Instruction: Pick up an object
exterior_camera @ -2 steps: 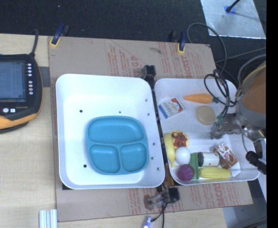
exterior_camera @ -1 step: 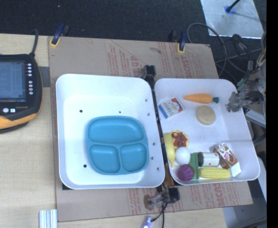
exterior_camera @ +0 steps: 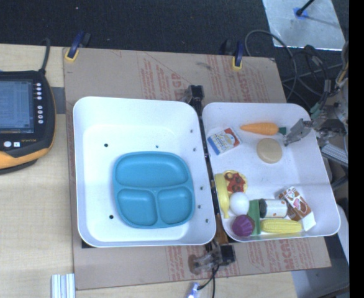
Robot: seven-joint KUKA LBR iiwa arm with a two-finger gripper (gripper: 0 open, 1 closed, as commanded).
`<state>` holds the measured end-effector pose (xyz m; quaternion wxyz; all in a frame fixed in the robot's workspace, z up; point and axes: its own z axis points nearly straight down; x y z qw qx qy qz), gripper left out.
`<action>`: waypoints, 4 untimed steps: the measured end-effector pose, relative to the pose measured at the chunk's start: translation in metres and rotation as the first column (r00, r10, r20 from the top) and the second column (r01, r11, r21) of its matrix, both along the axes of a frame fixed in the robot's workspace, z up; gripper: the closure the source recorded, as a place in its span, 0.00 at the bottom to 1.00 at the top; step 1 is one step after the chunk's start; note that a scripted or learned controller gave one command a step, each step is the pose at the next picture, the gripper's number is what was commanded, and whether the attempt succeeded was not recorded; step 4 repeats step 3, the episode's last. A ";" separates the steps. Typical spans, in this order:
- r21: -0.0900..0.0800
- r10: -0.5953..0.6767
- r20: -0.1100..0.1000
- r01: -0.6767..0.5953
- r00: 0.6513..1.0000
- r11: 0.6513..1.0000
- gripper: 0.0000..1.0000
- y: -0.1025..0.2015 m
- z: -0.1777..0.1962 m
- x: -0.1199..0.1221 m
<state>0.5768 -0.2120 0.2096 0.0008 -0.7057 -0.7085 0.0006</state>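
We see the end effector low over the far right corner of the right bin, reaching in from the right edge of the camera view, with only its grey tip clearly readable against the white wall. Whether it is apart or together we cannot tell from here, and nothing shows held by it. The things we might pick all lie in that same bin. Nearest is the carrot, just beside the tip and to its left, with its long axis running left to right so that its green stalk end points almost straight at the end effector. Just below the carrot, and down-left of the tip, sits the round tan biscuit, also close. The small blue-and-white packet lies farther left, near the wall between the two bins. The rest is crowded along the near side, well apart from the tip: a white egg, a purple ball, a corn cob and a brown-and-white carton. The left bin holds a blue divided tray. We judge that the coming move turns on the carrot's lie: because it points end-on toward the tip, a grasp would have to close across its narrow width, so we would shift a little left over its middle before descending.
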 end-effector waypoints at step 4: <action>0.000 0.000 -0.002 0.000 1.000 1.000 0.00 0.012 -0.110 0.055</action>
